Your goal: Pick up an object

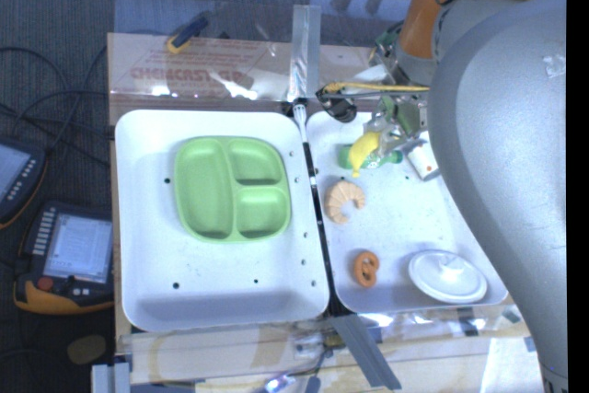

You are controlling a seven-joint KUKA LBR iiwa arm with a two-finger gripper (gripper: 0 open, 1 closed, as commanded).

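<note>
We see the gripper (pixel 398 126) low in the right bin (pixel 405 225), just beside the yellow toy (pixel 364 150); its closure unclear, we should centre the toy before any lift.

In the right bin lie a yellow banana (pixel 364 148), a croissant (pixel 345 199), a pretzel (pixel 366 268) and a white lid (pixel 447 276).
</note>
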